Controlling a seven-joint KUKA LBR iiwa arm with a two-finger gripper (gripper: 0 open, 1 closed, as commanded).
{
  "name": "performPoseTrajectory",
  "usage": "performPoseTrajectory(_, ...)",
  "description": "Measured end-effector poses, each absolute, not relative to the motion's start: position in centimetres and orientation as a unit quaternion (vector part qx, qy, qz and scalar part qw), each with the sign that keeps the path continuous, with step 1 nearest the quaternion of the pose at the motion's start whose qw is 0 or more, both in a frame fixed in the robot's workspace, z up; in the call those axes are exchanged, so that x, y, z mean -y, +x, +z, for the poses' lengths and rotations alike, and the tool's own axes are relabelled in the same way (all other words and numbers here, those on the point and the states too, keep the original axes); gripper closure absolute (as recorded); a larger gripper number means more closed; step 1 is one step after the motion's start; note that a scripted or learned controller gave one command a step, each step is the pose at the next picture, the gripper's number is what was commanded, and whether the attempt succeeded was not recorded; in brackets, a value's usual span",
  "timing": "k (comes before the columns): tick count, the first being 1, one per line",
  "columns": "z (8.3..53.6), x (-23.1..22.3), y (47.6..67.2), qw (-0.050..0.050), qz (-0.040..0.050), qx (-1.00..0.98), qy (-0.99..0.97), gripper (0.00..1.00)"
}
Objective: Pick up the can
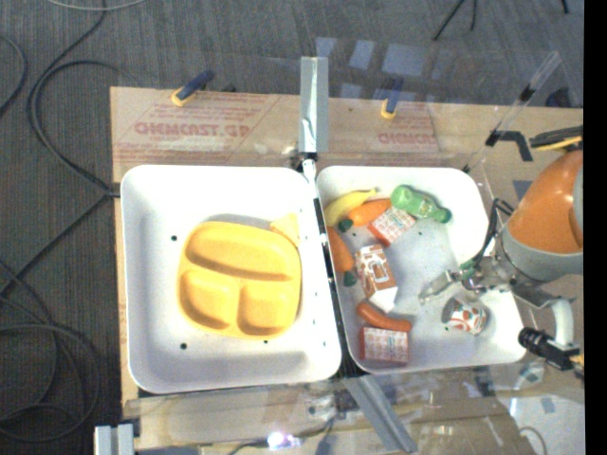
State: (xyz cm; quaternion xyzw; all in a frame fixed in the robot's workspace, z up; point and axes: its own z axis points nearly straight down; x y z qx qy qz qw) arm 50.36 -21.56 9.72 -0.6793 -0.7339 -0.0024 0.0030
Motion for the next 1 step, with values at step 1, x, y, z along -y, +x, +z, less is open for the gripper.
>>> performPoseTrajectory(1,9.57,21.65,49.64,-0.007,-0.0097,0.744,-0.668,0.00)
